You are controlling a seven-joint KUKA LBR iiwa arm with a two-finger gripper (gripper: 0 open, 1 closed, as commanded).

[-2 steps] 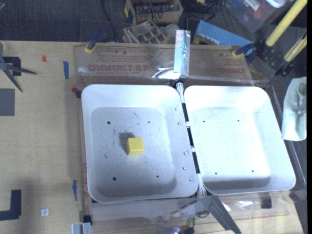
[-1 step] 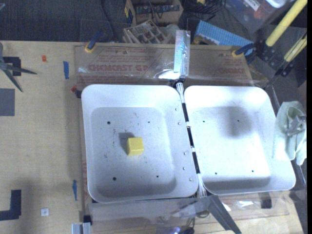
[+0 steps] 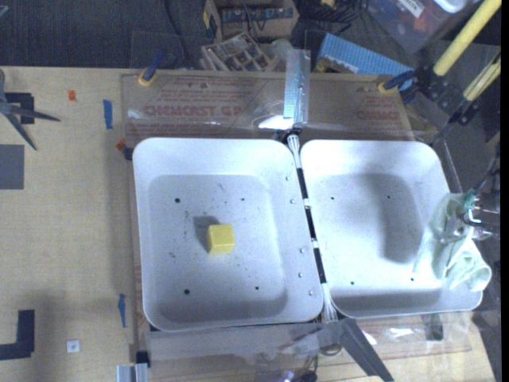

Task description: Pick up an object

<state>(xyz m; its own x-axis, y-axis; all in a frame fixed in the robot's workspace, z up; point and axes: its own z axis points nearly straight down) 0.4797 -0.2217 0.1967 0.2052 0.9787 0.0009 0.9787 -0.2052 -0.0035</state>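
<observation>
Tabletop: light wood, with bits of blue tape and some dark shapes on its left side.
Left bin: white and shallow, with small dark dots on its floor.
Yellow block: a small cube lying near the middle of the left bin, a little toward the front. Nothing touches it. A grey shadow sits just behind it.
Right bin: white, right beside the left bin. A soft dark shadow lies on its floor toward the right.
Pincer: at the right rim of the right bin, far from the yellow block. It looks pale and see-through, so I cannot tell how wide it is, or whether it has hold of anything.
</observation>
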